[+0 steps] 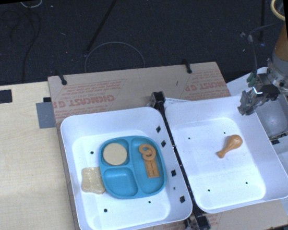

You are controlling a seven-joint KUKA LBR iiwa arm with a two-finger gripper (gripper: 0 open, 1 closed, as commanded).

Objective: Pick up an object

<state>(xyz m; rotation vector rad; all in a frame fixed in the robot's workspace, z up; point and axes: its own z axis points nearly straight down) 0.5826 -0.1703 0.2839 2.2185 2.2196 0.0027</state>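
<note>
Gripper (248,102) poised over right bin's (278,173) upper right rim; grip state impossible to tell. Below-left in that bin, tan drumstick (229,146) lying slantwise, fat end up-right, thin end down-left. Cardboard sheet (130,90) under bins printed "CHEMCAST GP", reading upside down.

Even, bright overhead light washes the white bins (213,202) nearly flat; shadows are faint and soft. The background above the table (20,170) is dark. Focus is slightly soft throughout.

Blue tray (123,185), 2 white bins (78,131)
</note>
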